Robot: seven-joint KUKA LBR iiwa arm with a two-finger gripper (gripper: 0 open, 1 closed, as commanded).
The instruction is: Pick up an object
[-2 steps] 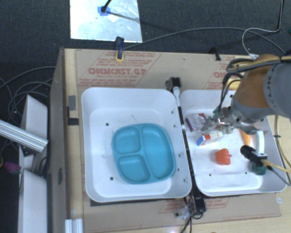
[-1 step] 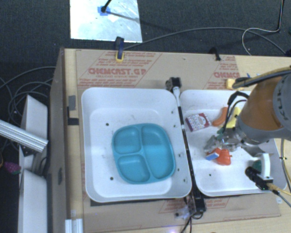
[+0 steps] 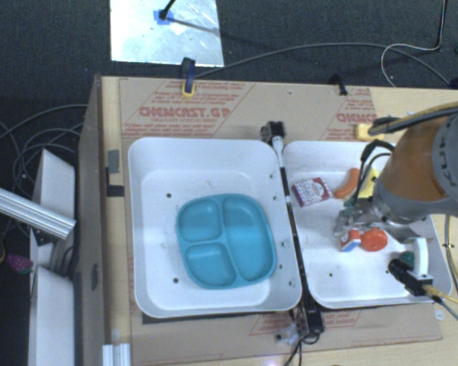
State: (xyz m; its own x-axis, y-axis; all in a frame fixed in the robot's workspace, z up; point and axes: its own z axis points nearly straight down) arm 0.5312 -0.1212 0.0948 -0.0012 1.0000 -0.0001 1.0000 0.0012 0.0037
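Reaching in over the right edge of the right bin (image 3: pixel 343 284), the gripper (image 3: pixel 349 224) is seen low near the bin's middle, just above a small thing (image 3: pixel 349 242) coloured red, white and blue. How far the gripper is open cannot be told from this slant, and nothing can be seen held in it. A red ball (image 3: pixel 375 239) lies touching or just beside the small thing, on the side toward the right edge and partly under the wrist. An orange stick (image 3: pixel 352 181) lies nearer the far edge, and a packet (image 3: pixel 311 191) lies by the left edge, toward the far left corner. Both are apart from the gripper. In the left bin (image 3: pixel 160 166) a blue plate (image 3: pixel 225 239) is set near the middle, well apart from the arm.

The step in hand is judged to be the descent onto a chosen object, most likely the small thing or the ball. The grasp itself is not judged done, as no object is shown lifted off the floor of the bin. For the next move, the gripper would need to be lowered around one object alone, closed on it, and raised straight up. Care is called for because the two things lie so close together: one may be pushed aside as the other is taken. The ball is also likely to roll out if it is caught off its middle. A grip should be counted as made only once a thing is seen clear of the bin.
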